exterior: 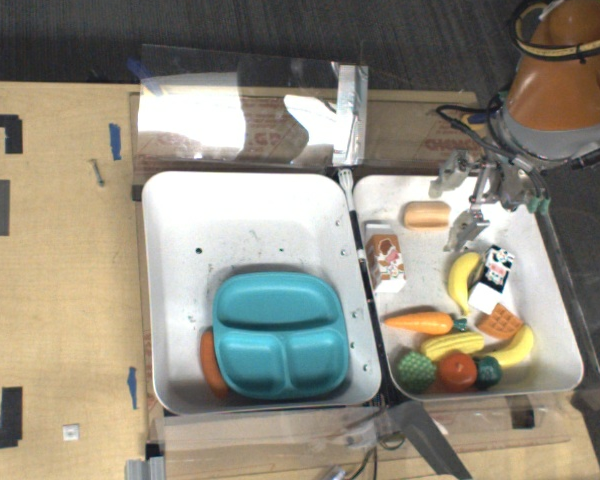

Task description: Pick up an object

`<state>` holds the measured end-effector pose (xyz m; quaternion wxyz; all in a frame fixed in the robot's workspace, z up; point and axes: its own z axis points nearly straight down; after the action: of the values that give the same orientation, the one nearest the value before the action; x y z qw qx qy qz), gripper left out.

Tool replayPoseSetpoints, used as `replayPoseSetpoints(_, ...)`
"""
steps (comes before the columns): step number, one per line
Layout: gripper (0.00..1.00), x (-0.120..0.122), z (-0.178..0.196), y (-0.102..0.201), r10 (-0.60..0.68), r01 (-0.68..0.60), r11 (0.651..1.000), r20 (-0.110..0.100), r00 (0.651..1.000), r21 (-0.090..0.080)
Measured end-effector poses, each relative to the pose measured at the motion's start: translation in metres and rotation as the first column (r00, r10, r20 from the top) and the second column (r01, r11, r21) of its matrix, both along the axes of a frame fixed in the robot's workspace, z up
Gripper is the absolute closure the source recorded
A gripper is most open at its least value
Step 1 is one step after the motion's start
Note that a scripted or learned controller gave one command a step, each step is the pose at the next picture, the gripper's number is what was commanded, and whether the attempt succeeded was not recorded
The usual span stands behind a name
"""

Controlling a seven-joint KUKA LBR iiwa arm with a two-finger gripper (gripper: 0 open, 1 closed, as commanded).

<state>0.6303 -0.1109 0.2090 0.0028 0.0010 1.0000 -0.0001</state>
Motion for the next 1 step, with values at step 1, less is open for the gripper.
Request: replayPoseSetpoints(1, 0.00, -0.0625, -0.1171, -0.0187, 0.184, -0.184, 0.983, 0.000, 0.983, 0.000)
